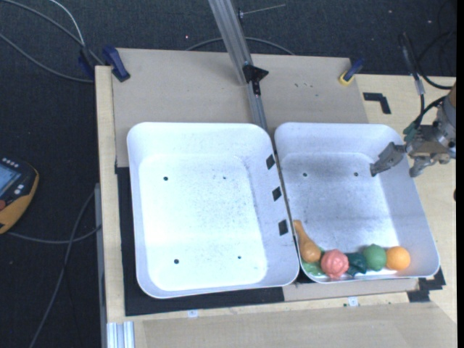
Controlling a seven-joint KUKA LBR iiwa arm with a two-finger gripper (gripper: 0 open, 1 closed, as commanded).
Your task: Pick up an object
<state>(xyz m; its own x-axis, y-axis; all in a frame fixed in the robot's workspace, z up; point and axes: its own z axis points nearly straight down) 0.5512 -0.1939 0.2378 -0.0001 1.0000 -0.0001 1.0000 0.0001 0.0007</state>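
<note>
From above, the table (188, 78) carries two shallow white bins side by side. The left bin (145, 194) shows bare speckled floor. The right bin (406, 209) holds a row of small toys along its near wall: an orange carrot-shaped piece (304, 243) leaning up the left wall, a pink ball (334, 262) just beside it, a dark green piece (358, 263), a green ball (375, 255) and an orange ball (397, 258) at the right end, all close together or touching. A metal pole (230, 31) slants down from the top to the gap between the bins. Blue clamps (116, 64) grip the table's far corners, cables (43, 13) trail on the dark floor, and a handheld controller (13, 187) lies at the left edge.

The claw (400, 162) hangs over the far right rim of the right bin, well apart from the toys. Its two fingers stand apart, one dark finger (386, 159) pointing into the bin, with nothing between them.
</note>
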